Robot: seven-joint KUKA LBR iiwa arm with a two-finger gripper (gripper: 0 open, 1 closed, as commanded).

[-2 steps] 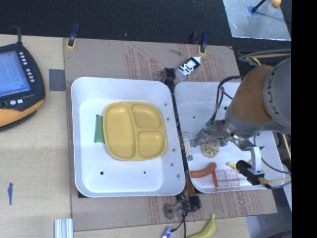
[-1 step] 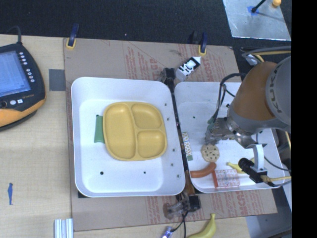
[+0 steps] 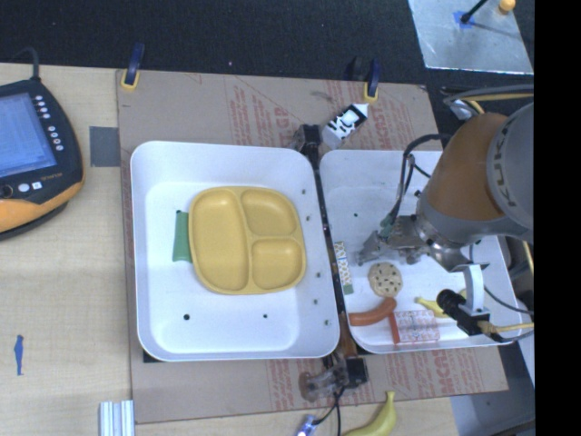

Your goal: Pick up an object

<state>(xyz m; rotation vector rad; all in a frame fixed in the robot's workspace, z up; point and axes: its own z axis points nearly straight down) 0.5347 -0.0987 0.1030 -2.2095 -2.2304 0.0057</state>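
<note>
In the right bin [image 3: 363, 175] lie a round chocolate-chip cookie [image 3: 386, 280], an orange-red sausage [image 3: 372, 313] and a small clear packet with red print [image 3: 416, 327], all near the front edge. My gripper [image 3: 383, 248] hangs low over this bin, just behind the cookie and slightly to its left, under the grey and orange arm [image 3: 472, 184]. Nothing shows in its grasp. The left bin [image 3: 159, 325] holds a yellow three-compartment plate [image 3: 247, 240] with a green flat piece [image 3: 182, 236] sticking out from under its left side.
A teach pendant [image 3: 32, 157] lies on the bench at far left. A black-and-white object [image 3: 345, 123] sits behind the bins, and a banana [image 3: 381, 418] lies in front of them. The arm covers the right bin's right half.
</note>
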